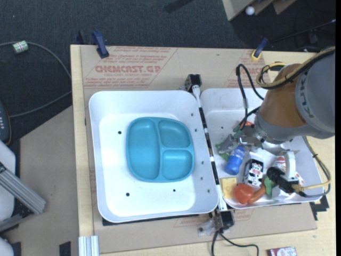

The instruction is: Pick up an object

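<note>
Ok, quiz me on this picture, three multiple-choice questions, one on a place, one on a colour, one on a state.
1. Where is the divided plate?
A. left bin
B. right bin
C. on the floor
2. What colour is that plate?
A. red
B. turquoise blue
C. black
3. What state is the plate in?
A. heaped with toys
B. upside down
C. lying flat with nothing in its compartments

Answers: 1 A, it sits in the left bin. 2 B, its whole surface is turquoise. 3 C, its three compartments face up, bare; the small items lie in the right bin under the arm.

Dark carpet floor [48,15], cable [50,57], wood bench [160,63].
</note>
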Available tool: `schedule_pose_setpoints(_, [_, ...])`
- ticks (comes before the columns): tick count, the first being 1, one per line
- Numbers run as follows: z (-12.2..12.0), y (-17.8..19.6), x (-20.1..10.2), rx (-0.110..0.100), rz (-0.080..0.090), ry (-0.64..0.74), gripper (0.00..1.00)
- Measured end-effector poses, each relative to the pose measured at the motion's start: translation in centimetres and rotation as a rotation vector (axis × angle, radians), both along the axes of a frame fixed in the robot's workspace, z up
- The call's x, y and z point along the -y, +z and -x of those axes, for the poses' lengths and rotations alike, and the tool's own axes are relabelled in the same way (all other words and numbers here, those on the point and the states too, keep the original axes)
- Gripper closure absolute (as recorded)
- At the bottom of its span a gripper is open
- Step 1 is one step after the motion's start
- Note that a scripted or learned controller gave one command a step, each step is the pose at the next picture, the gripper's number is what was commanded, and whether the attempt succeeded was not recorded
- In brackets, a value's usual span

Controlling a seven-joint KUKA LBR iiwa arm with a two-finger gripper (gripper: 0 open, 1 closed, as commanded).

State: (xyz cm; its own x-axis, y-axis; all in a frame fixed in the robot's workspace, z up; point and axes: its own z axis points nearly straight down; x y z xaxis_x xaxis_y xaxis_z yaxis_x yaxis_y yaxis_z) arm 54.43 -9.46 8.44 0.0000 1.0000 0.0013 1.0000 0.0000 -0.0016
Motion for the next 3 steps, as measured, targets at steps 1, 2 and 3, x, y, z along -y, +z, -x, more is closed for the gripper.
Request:
schedule_pose_setpoints(1, [0.5,0.0,0.3,0.000,0.000,0.000,0.00])
schedule_pose_setpoints(2, [3.5,0.0,2.1,0.001,0.001,-0.001,0.00])
schedule_pose_setpoints(3, [-2.5,0.0,5.6,0.003,0.002,0.000,0.00])
